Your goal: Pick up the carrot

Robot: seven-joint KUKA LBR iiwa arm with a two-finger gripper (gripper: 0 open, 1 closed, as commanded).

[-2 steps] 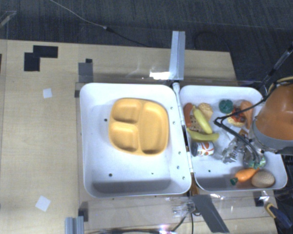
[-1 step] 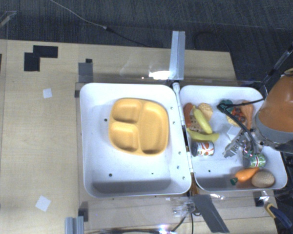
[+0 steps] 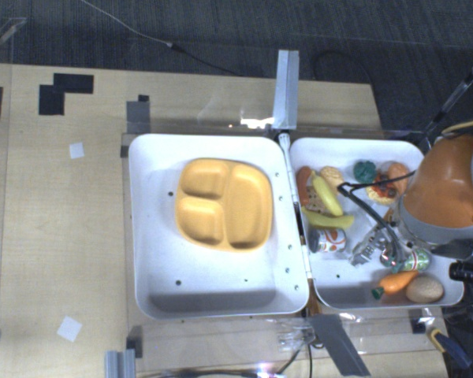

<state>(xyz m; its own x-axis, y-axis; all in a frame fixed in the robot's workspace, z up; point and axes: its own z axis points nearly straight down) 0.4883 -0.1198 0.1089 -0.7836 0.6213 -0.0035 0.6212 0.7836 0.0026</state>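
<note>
Carrot (image 3: 396, 282) lies near the front edge of the right bin (image 3: 331, 294), orange body pointing right, green stub at its left end. Just to its right, touching or nearly so, sits a tan potato-like piece (image 3: 425, 290). The end effector (image 3: 378, 246) hangs just above and left of the carrot, a tangle of metal parts and thin black cables; whether it is apart or together I cannot tell, and nothing can be seen clamped in it. Behind it the arm's orange band (image 3: 449, 183) covers the right side of that bin.

Further back in the right bin lie a yellow banana (image 3: 326, 195), a second yellow-green long piece (image 3: 329, 220) below it, a reddish sausage shape (image 3: 303, 183) along the left wall, a dark teal lump (image 3: 365, 170) and an orange-red fruit (image 3: 394, 173). A small can (image 3: 329, 241) with a red and white label rests left of the end effector; its writing is too small to read. A green-labelled item (image 3: 416, 258) beside the carrot is likewise unreadable.

The left bin (image 3: 154, 235) holds a yellow divided plate (image 3: 225, 203) with three compartments. The wooden tabletop (image 3: 55, 235) carries black marker shapes (image 3: 65, 91) at its far left and small pale squares (image 3: 77, 150).
</note>
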